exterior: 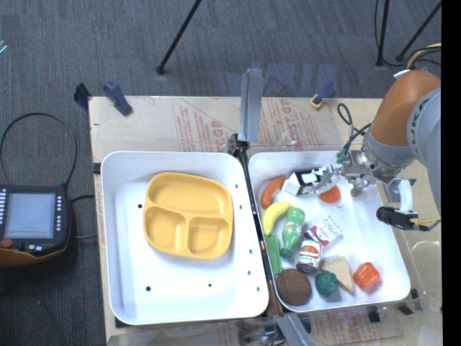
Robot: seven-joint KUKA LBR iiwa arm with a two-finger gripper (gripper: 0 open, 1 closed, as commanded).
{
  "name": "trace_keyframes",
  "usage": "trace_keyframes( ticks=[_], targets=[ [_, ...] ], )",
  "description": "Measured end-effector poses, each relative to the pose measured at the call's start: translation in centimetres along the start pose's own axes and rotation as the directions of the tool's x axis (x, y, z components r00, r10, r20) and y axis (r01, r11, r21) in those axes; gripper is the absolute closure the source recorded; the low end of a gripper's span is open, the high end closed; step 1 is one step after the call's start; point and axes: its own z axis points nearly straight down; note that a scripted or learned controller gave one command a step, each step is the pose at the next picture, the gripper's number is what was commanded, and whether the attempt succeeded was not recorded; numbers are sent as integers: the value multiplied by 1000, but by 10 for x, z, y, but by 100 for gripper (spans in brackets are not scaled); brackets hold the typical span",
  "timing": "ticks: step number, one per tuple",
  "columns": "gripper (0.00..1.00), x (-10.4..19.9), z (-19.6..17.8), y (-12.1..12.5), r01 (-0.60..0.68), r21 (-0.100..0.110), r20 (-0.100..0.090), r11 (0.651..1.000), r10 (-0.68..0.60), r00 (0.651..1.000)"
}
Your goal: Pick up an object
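Tomato (pixel 330 194) lies in the right bin's (pixel 392 251) far part, right at the gripper (pixel 337 176).

Small red-orange toy, seemingly light, hard and smooth, so it may roll or slip; a grasp across its widest middle looks best. Whether the fingers are open or closed cannot be told. Near it lie a sausage (pixel 272 190), a banana (pixel 274 214), a green bottle (pixel 291 231) and a packet (pixel 325 231). The left bin (pixel 122 272) holds a yellow tray (pixel 189 214).
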Motion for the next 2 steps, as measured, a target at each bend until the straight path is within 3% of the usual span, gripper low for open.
trace_keyframes(
  ticks=[1, 2],
  targets=[
    [0, 27, 16, -2, 8, -6, 4, 1000, -8, 1000],
    [100, 27, 6, -1, 9, -7, 4, 1000, -9, 1000]
  ],
)
